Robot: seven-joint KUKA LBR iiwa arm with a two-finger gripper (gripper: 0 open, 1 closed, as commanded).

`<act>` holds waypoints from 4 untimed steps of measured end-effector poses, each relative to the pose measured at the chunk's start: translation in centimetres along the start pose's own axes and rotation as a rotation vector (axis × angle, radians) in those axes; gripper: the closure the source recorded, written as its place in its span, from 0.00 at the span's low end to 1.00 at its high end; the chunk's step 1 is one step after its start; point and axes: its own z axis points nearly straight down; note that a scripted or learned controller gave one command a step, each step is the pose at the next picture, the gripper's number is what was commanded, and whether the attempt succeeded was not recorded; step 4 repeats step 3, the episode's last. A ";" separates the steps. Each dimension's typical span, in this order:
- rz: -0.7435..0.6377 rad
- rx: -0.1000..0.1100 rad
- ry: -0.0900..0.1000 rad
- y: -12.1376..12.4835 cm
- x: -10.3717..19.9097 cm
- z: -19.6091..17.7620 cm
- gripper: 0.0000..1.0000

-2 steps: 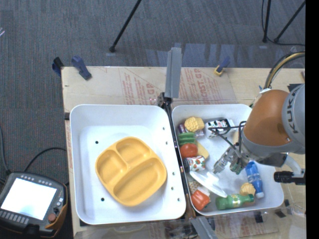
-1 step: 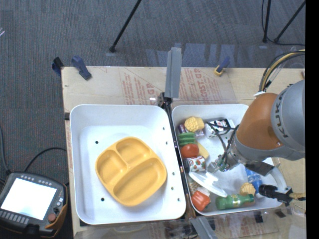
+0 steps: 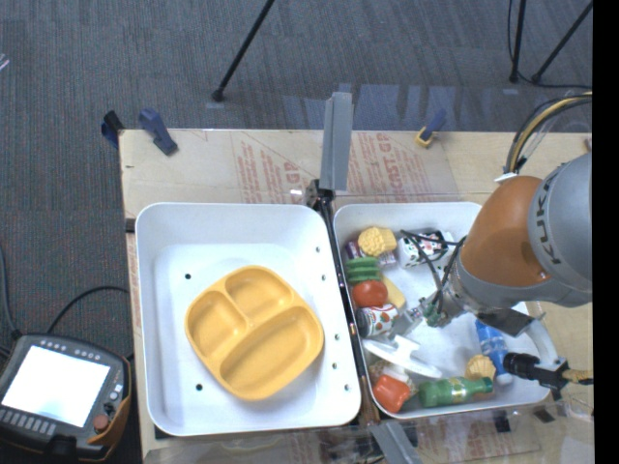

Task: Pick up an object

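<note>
The right bin point(image 3: 455, 211) holds a jumble of toy foods: a yellow corn cob point(image 3: 377, 241), a white can with dark print point(image 3: 423, 247), a green piece point(image 3: 365, 270), a red tomato point(image 3: 368, 293), a red-labelled can point(image 3: 377, 322), a white flat piece point(image 3: 408, 358), a red piece point(image 3: 390, 392), a green bottle point(image 3: 455, 391) and a blue bottle point(image 3: 490, 339). My gripper point(image 3: 424, 313) reaches down into the bin's middle, just right of the red-labelled can and above the white piece. The orange wrist band hides the bin's right side.
The left bin point(image 3: 160, 259) holds a yellow divided plate point(image 3: 254, 329). A grey post point(image 3: 337, 153) stands at the back between the bins. A teach pendant point(image 3: 58, 390) lies on the floor at lower left. Blue clamps point(image 3: 158, 130) and a yellow clamp point(image 3: 428, 133) sit on the bench's far edge.
</note>
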 end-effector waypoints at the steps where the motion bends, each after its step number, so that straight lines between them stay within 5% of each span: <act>1: 0.144 0.015 0.010 1.1 1.5 0.4 0.00; 2: 0.271 0.020 0.014 3.9 0.4 0.6 0.00; 3: 0.555 0.022 0.011 5.4 -0.2 0.7 0.00; 4: 0.555 0.022 0.011 5.4 -0.2 0.7 0.00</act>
